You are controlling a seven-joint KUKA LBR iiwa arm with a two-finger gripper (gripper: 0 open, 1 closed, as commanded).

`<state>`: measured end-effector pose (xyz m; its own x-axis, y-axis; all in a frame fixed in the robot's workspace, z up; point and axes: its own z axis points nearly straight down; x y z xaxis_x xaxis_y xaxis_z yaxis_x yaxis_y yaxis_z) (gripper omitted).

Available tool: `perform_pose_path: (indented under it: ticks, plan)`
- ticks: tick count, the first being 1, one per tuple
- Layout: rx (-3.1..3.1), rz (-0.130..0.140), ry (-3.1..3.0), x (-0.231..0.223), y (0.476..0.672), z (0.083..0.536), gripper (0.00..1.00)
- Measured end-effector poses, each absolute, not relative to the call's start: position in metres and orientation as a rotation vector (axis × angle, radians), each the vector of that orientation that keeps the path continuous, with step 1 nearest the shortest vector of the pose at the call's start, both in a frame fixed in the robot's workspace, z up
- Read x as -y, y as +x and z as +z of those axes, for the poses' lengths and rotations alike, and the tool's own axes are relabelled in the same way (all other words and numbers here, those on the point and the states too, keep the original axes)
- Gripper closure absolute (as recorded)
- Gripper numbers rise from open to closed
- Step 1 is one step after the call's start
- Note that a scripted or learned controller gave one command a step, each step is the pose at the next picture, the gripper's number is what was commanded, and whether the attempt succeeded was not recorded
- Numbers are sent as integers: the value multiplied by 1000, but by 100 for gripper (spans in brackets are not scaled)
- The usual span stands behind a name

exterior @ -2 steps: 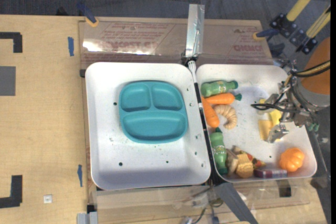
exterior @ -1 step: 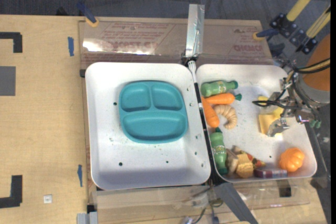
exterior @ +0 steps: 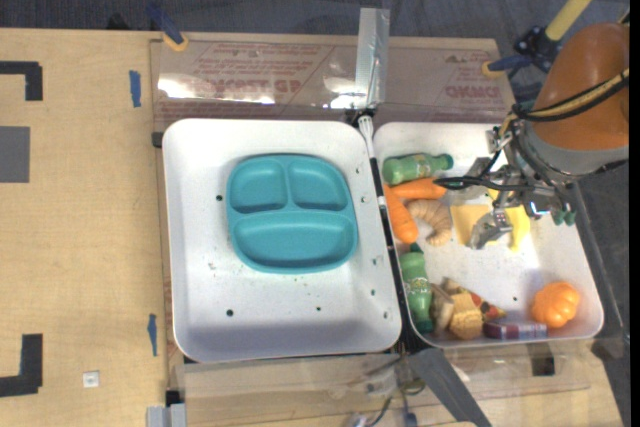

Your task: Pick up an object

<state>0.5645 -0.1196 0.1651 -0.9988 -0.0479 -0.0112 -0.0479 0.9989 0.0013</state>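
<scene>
the gripper (exterior: 492,229) hangs low in the right bin (exterior: 580,260), right of centre frame, just above a yellow block (exterior: 468,217); its grip cannot be told.

A small orange pumpkin (exterior: 555,303) is seen near the right bin's (exterior: 585,260) front right corner, resting apart from the other toys.

The light wooden bench (exterior: 70,215) carries two shallow white plastic bins (they stand side by side, touching). The left bin (exterior: 190,305) is near the middle; the right bin (exterior: 575,265) is beside it.
</scene>
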Motion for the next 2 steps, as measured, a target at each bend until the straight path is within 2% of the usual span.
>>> perform_pose_path:
  ticks: [1, 2]
  plan:
    - [-3128, 2, -176, 68, 581, 186, 100]
    - [-3129, 4, -122, 0, 603, 229, 100]
